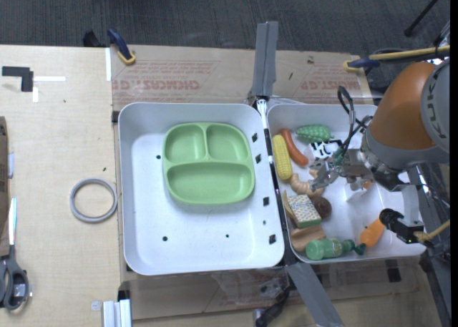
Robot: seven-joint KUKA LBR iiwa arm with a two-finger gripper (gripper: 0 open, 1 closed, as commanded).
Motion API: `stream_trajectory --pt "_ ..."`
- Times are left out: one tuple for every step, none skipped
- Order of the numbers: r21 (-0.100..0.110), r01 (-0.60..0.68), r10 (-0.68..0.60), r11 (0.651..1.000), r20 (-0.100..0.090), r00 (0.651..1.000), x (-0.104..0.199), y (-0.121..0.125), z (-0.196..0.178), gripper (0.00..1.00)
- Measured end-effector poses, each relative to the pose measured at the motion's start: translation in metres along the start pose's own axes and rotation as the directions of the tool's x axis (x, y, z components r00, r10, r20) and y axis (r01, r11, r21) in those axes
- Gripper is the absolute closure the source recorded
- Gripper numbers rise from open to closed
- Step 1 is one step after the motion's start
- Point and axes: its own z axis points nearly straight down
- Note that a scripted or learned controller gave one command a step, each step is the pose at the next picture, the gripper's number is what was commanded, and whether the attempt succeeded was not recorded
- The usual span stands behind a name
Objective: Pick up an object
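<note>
Approach step: the gripper (pixel 323 173) hovers low in the right bin (pixel 401 250), over toy food clustered along its left wall, beside the corn cob (pixel 281 157). Finger spread and contents cannot be told. Next: descend and close on one item.

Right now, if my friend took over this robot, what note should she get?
Gripper: low in the right bin, among the toys. I cannot tell what it has.
Things: corn cob, hot dog, green bottle and carrot all lie in the right bin. The green plate sits in the left bin.
Done: the arm has reached the toys.
Left: grab one toy and lift it.
</note>
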Motion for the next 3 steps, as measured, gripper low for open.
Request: stream_trajectory --pt "0.0 0.245 -0.245 0.969 -0.001 0.969 0.01 0.019 0.052 0.0" --pt "0.0 0.241 -0.241 0.97 0.0 0.97 0.009 0.019 0.043 1.0" --pt "0.0 0.204 -0.204 0.979 0.001 0.979 0.068 -0.002 -0.1 1.0"
